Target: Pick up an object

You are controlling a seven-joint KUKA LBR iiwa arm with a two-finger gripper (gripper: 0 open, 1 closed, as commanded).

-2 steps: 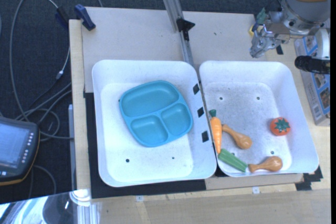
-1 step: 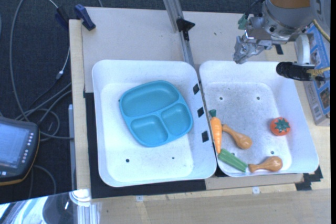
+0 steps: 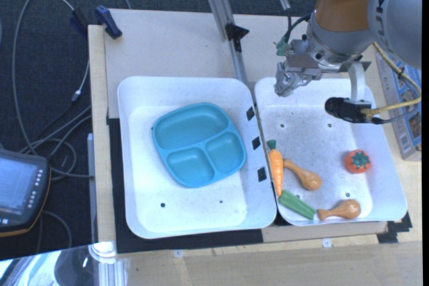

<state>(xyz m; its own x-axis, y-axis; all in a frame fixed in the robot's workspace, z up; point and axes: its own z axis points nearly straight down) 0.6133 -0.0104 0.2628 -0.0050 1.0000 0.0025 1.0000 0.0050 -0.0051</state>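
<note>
My gripper hangs over the far left corner of the right bin, with nothing seen between its fingers. Toy foods lie in that bin's near half, well below the gripper. An orange carrot rests against the left wall. A tan drumstick lies just right of it. A green piece sits near the front rim, beside a second drumstick. A red tomato sits toward the right side.
The left bin holds a blue divided plate. A metal pole slants up from between the bins. A black fitting juts over the right bin's far right. Cables and a tablet lie left of the bench.
</note>
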